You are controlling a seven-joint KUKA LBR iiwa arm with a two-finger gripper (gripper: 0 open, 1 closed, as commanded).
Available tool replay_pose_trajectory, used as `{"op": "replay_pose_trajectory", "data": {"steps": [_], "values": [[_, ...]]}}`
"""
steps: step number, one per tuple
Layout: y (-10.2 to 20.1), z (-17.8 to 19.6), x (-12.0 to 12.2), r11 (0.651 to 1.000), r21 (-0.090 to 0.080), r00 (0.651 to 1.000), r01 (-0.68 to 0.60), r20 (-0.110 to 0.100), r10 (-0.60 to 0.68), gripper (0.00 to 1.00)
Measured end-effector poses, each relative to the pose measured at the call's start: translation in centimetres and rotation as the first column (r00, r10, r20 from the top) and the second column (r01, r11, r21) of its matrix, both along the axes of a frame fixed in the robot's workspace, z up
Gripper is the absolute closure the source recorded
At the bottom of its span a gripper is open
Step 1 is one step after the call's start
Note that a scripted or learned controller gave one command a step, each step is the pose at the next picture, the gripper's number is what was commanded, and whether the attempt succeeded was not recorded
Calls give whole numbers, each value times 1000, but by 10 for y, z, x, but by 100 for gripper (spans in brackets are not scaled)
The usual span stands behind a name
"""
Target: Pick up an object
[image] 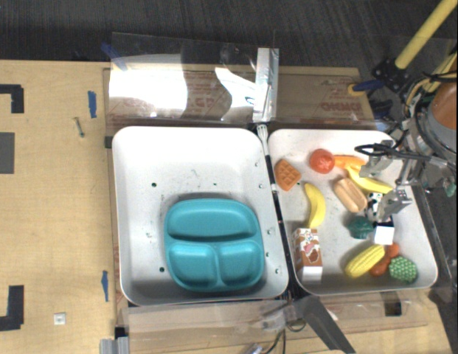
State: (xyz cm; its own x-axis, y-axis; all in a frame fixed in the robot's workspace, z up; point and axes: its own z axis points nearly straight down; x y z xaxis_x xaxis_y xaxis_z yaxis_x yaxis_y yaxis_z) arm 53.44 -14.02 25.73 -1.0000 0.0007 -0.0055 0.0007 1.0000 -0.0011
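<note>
Hovering over right bin (428, 253) of glossy plastic food: jaws (381, 211), grip state indiscernible; smooth teal tray (212, 244) left.

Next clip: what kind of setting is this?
Probably a robot grasping test bench, not a kitchen: two white bins on a taped cardboard-covered bench, toy food such as a banana, and a teal divided tray.

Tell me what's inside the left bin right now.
The left bin holds one thing: a teal divided tray with three compartments, lying toward the near edge. Whatever is beneath the tray is covered.
</note>
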Motion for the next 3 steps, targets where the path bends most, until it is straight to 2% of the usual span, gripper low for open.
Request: {"op": "replay_pose_trajectory", "data": {"steps": [1,2,3], "values": [[15,-154,-18,996,5,996,-86,-13,86,0],[3,-168,56,994,1,994,110,7,-110,0],[34,-169,105,999,2,999,53,6,-53,0]]}}
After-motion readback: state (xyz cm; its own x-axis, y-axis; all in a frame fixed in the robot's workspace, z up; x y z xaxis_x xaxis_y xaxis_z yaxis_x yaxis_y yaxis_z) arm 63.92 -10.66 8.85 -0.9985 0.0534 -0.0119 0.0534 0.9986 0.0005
